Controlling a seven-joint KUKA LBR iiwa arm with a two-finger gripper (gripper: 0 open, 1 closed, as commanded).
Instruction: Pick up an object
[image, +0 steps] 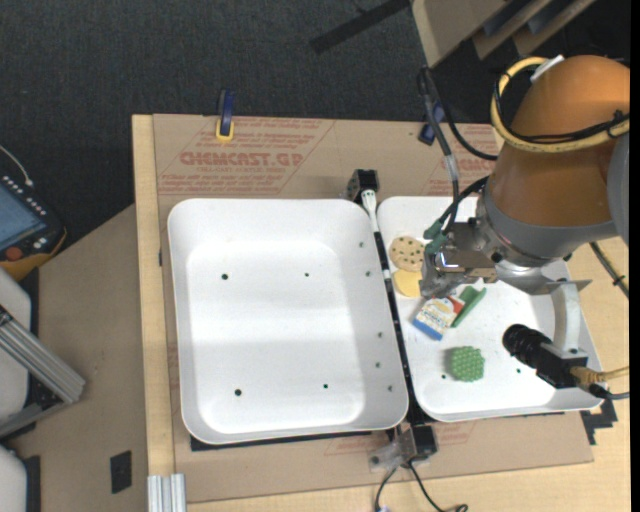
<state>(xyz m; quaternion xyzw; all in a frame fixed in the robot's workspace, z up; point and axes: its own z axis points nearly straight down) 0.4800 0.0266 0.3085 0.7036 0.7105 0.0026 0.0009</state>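
status: pick not yet done. i read the gripper (440, 280) low over the right bin (500, 400), just beside the blue-and-white packet (433, 318) (nothing seen lifted). released or clenched: i cannot tell. remaining: grasp, lift.

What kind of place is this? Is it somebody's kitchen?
Probably a robot lab, not a kitchen. A grey-and-orange robot arm reaches over the right bin, beside the left bin, both on a cardboard-covered bench with cables.

Right bin (500, 398): tan cookie (405, 251) beside yellow piece (406, 284); blue-white packet (433, 318) against green stick (468, 304); bumpy green ball (465, 363) nearby.
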